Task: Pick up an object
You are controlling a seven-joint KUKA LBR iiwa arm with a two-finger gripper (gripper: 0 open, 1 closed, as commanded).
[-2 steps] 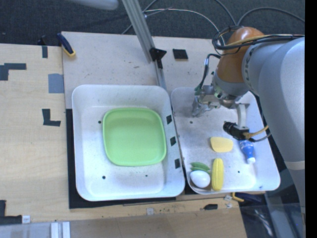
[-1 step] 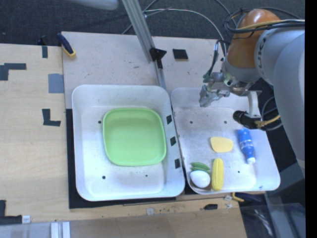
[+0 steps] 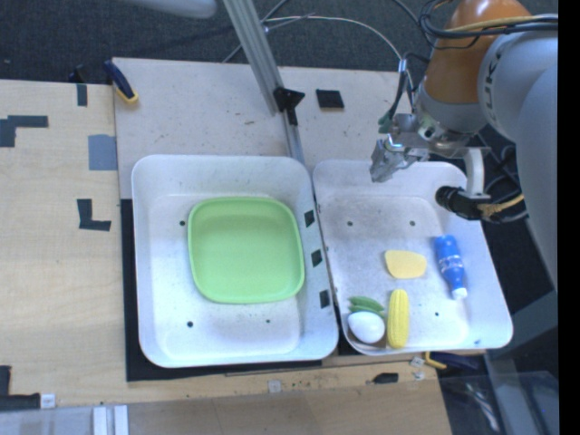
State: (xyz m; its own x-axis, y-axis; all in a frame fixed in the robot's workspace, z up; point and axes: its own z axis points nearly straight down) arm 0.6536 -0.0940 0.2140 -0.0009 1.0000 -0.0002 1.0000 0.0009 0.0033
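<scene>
Two shallow white bins sit side by side on a bench, seen from above at a slant.

Nearest, in the near left corner of the right bin (image 3: 489,329), three small things huddle together: a white egg-shaped piece (image 3: 366,326), a green leaf-like piece (image 3: 364,304) touching its far side, and a toy corn cob (image 3: 397,318) lying just to its right. They look like light, hard plastic, smooth and likely slippery. The corn cob seems best pinched across its narrow middle, though the bin wall and its neighbours crowd it.

A little farther lies a flat yellow piece (image 3: 405,264), low and hard to get under. To its right rests a small blue bottle (image 3: 449,263) with a white cap, lying on its side, well apart from the rest. It seems rigid and light, and its round body offers the clearest hold.

The left bin (image 3: 154,270) holds a green square plate (image 3: 246,249).

Farthest, the gripper (image 3: 391,164) hangs over the right bin's far edge, holding nothing. Whether its fingers are spread or pressed together I cannot tell.
</scene>
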